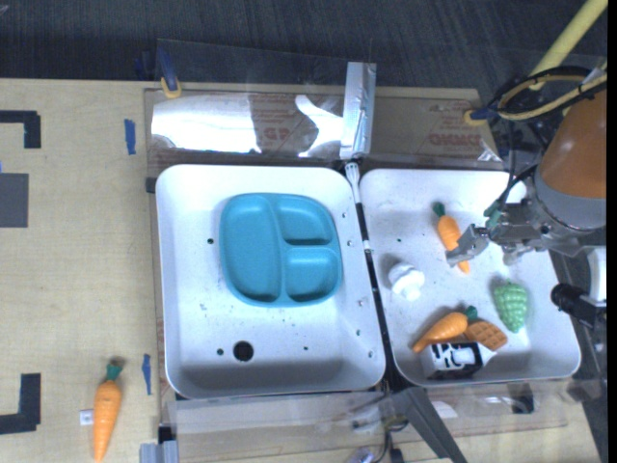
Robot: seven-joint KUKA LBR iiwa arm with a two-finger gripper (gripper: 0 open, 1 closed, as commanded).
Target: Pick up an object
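1. While I watch from the overhead camera, the arm reaches in from the right edge, its orange band sitting above the grey wrist, over the right bin.
2. My gripper sits low in the upper middle of that bin, just beside a small carrot — the metal tips appear to touch or overlap the carrot's lower right side.
3. I cannot tell whether the fingers are apart or together; the tips blur into one grey shape at this angle, and nothing is clearly caught between them.
4. That small carrot lies tilted, green top toward the upper left, orange body pointing down toward the gripper.
5. Near the bin's middle left rests a small white object, well clear of the gripper.
6. A green bumpy piece, like a bunch of grapes, lies toward the right side, below the wrist.
7. Along the front wall a second, larger carrot lies slanted, touching an orange-brown waffle-like piece, with a black-and-white item just below both.
8. The left bin carries a blue divided plate, lying flat near its centre.
9. Out on the wooden table, well apart from both bins, a third carrot lies near the lower left corner — green top upward.
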